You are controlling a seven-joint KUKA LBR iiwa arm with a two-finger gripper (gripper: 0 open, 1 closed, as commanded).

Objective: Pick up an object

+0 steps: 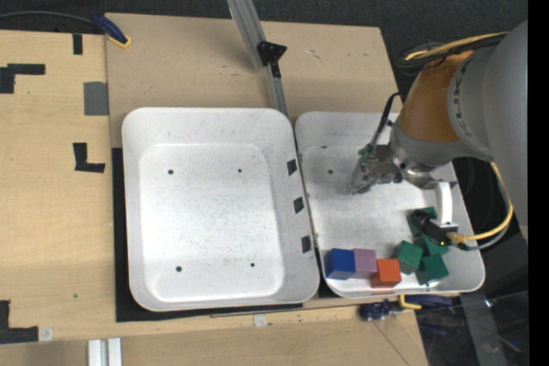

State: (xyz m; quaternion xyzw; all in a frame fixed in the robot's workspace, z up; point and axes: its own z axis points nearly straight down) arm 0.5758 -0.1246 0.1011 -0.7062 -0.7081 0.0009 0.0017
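Along the right bin's (334, 133) near edge lie several small blocks: a blue one (340, 262), a lilac one (364, 261), an orange one (388, 272) and green pieces (422, 258). My gripper (364, 181) hangs over the middle of the right bin's floor, well above and left of the blocks. Nothing shows between its fingertips. The grey arm with its orange band (429, 103) reaches in from the right.
The left bin (137, 133) stands beside the right one, separated by a shared rim with black clips (298, 204). A metal pole (244, 0) slants in from the top down to the bins' junction. A yellow cable (489, 227) loops off the right bin's right side.
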